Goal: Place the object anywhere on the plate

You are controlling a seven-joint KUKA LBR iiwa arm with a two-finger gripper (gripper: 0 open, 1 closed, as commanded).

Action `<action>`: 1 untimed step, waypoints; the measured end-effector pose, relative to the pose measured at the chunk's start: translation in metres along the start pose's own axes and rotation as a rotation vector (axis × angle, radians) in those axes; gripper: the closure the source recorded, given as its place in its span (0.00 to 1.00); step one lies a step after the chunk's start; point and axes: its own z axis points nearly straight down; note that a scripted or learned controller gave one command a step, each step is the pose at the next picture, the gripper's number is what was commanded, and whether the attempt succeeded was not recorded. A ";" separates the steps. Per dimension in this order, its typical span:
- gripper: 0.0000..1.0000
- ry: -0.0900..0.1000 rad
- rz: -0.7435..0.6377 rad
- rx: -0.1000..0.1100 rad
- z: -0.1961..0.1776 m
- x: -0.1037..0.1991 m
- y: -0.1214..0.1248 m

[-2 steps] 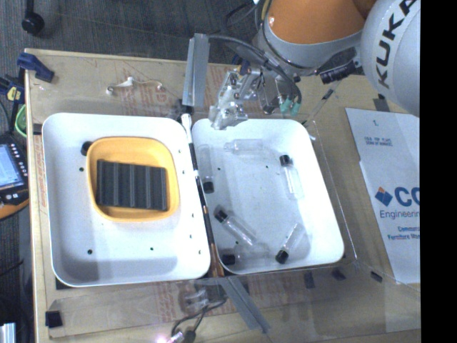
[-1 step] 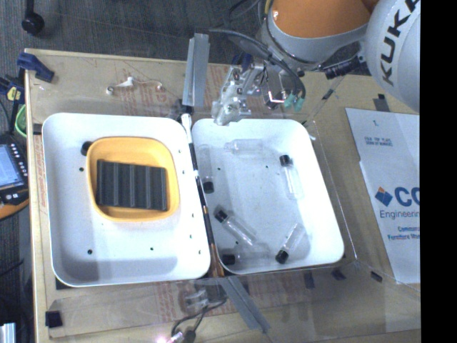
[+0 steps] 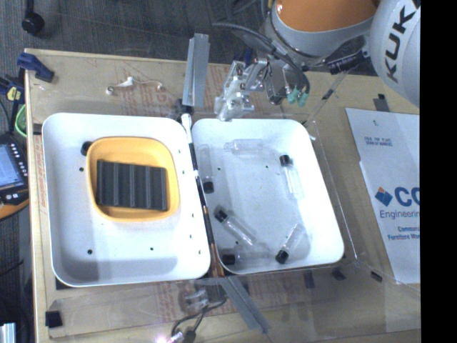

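A pale wooden worktop (image 3: 107, 313) sits over a dark floor, and two shallow white bins rest on it side by side. The left bin (image 3: 64, 249) holds a yellow plate (image 3: 132, 152) with rounded corners, placed toward the bin's upper middle. A dark ribbed block (image 3: 133, 185) lies on the plate and covers most of its middle.

The right bin (image 3: 325, 213) holds several clear tubes with black caps. One tube (image 3: 291, 179) lies near the right wall, roughly upright in the view. Another tube (image 3: 234, 227) lies at a slant in the lower left part, and a third tube (image 3: 291, 243) leans near the lower right corner. A clear tube without a visible cap (image 3: 246, 147) lies flat near the top wall. A small black cap (image 3: 208, 186) sits by the left wall.

The arm (image 3: 321, 13), grey with an orange band, comes in from the upper right. Its claw (image 3: 239, 95) hangs above the worktop just past the top edge of the right bin, near the seam between the bins. Glare and clear parts blur it, so I cannot tell whether the claw is spread or pressed together, nor whether anything sits in it.

A printed sheet of paper (image 3: 389, 191) lies on the worktop to the right of the bins. A grey metal bar (image 3: 195, 66) lies above the seam.
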 end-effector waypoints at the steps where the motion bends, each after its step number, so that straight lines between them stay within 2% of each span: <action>1: 1.00 -0.003 0.002 0.002 -0.011 -0.001 -0.001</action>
